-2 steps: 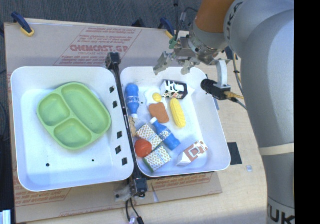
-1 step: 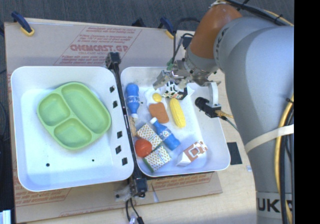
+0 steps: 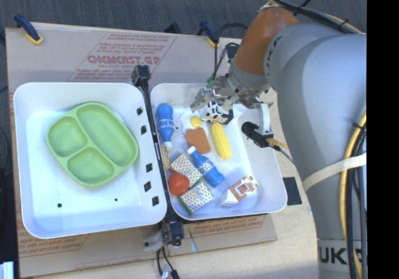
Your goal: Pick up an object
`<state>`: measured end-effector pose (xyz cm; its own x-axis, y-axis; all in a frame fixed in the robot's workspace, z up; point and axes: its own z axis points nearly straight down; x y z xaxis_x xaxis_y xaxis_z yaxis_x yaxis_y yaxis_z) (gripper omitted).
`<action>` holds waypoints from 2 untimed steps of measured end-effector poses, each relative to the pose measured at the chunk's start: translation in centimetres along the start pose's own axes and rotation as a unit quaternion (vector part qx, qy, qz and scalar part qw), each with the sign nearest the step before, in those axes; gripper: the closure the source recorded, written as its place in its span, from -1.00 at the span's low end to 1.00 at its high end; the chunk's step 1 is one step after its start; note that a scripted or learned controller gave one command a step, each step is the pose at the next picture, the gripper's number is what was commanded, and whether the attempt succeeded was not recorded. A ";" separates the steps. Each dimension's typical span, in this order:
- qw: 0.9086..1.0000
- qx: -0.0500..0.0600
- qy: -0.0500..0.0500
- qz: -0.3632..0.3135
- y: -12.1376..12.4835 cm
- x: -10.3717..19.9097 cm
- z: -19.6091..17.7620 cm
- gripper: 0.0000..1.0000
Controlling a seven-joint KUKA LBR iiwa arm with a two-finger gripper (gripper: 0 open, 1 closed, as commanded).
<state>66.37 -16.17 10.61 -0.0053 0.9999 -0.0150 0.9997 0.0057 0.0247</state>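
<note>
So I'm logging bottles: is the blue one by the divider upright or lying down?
Lying down: the blue bottle rests lengthwise on the right bin floor, along the divider.

I am seeing the arm [image 3: 312, 103] covering the right bin's [image 3: 274, 193] three-o'clock rim; the gripper's [image 3: 215, 104] fingers are looking too cluttered to read.

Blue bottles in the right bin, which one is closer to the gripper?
The larger blue bottle, lying along the right bin's left wall near the top, is closer to the gripper. The smaller bottle lies lower, mid-bin, beside the corn.
</note>
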 end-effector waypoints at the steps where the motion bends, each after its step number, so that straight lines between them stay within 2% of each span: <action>1: 1.000 0.000 -0.001 0.000 0.0 0.2 0.0 -1.00; 2: 1.000 -0.004 -0.002 -0.001 -0.5 1.0 -0.1 -1.00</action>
<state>65.87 -15.20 10.69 -0.0077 0.9998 -0.0195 0.9994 0.0084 0.0335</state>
